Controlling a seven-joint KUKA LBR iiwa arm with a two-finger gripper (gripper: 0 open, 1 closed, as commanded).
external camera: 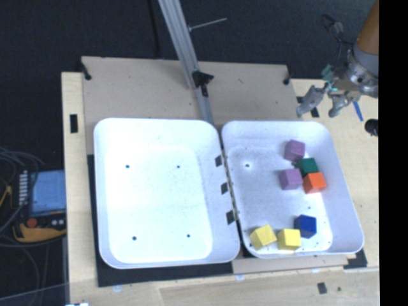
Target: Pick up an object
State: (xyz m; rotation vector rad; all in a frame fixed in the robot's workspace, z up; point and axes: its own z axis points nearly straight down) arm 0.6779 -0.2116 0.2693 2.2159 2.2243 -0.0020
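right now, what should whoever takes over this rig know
Pincer: open, nothing between its fingers, hanging above the bench just past the right bin's far rim.
Blocks: all seven lie in the right bin. Two purple, one green and one orange sit grouped near the middle right; two yellow and one blue sit at the near edge.
Done: nothing picked up.
Left: come down on a block, grip and lift it.

Seven small cubes (299, 190) in right bin (255, 152), clustered (two purple, two yellow) — green touching orange
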